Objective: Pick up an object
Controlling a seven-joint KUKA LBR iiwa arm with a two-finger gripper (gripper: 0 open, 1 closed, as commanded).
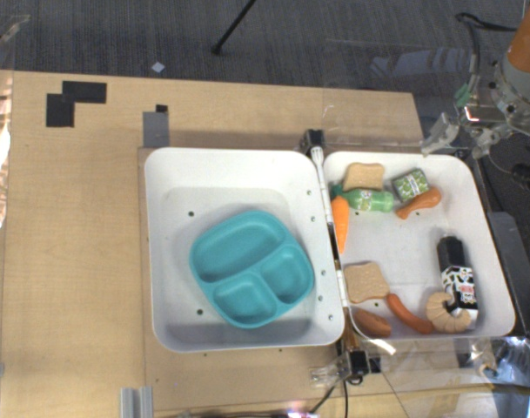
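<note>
My gripper (473, 116) sits at the upper right of the frame, outside the right bin (486, 233); I cannot tell its opening, and nothing shows in it. The target, a carrot (340, 223), lies at that bin's left wall. It looks light, stiff and smooth; grasp across its thick middle. The bin floor is flat, but the wall crowds one side.

Tan wooden bench (73, 277) with black tape patches (73, 100) near its far left corner. Dark grey carpet (247, 16) beyond (thin black rod (244, 12) slanting across it). Even lighting.
</note>
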